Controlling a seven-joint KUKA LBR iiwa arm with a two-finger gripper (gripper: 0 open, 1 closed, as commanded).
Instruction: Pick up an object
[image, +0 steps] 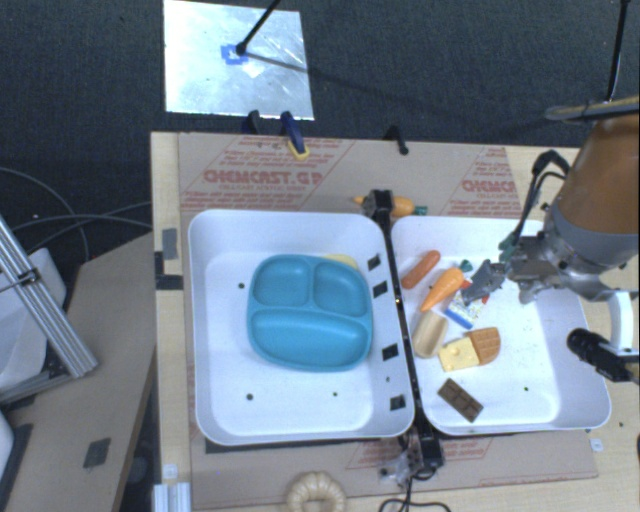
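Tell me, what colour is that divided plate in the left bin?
Light blue: the divided plastic plate shows best in the overhead camera view.

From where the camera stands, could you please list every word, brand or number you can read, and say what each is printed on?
"CHEMCAST GP", in red, on the brown protective sheet behind the left bin.
A second red print of the same look, on that sheet behind the right bin: partly covered by the arm, too blurred to read for sure.
Smaller red lines beneath both prints: too small to read.

Blue tray (310, 312), orange carrot (443, 289)
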